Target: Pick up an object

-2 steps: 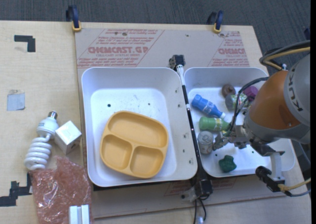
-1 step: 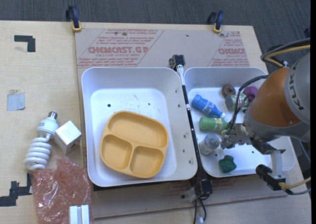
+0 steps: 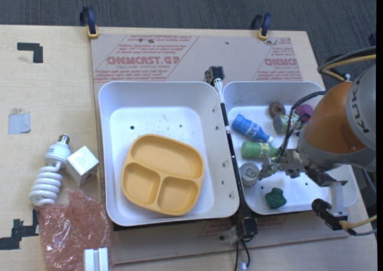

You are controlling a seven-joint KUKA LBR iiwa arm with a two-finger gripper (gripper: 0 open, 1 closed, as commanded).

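In the camera view, the right bin (image 3: pixel 257 93) holds a small clutter of objects. The blue bottle (image 3: pixel 249 128) lies on its side near the bin's left wall, its long axis slanting from upper left to lower right, with the pale cap end toward the lower right. Just below it a green bottle (image 3: pixel 257 149) also lies flat, its long axis running roughly left to right across the bin. Below that, still by the bin's left wall, a small silver can (image 3: pixel 249 173) stands with its round top facing up. A dark green lumpy object (image 3: pixel 276 198) sits near the bin's front wall. Toward the bin's back are a small brownish round piece (image 3: pixel 276 108), a greenish patterned can (image 3: pixel 283 122) and a purple object (image 3: pixel 304 110), the last partly hidden by the arm.

The arm (image 3: pixel 335 129) reaches in over the right half of this bin, orange band uppermost, wrist bent down toward the bin floor. The gripper (image 3: pixel 274 167) is low, just right of the silver can and just below the green bottle; whether it is spread or closed cannot be told, and nothing is visibly held.

The left bin (image 3: pixel 119 99) carries a yellow divided tray (image 3: pixel 162 174).
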